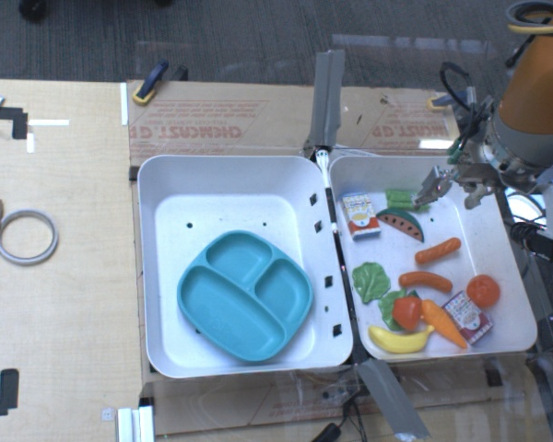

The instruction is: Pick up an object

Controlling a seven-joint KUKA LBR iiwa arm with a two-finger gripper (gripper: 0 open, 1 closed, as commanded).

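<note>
Claw hovers at the right bin's far edge, over a green toy — open or closed, I cannot tell. Probably light, stiff plastic — grip across its narrow middle.

A robotics lab in an office-like room: grey carpet, chair castors, a wooden bench with taped cardboard, clamps, and two bins of toy food.
</note>
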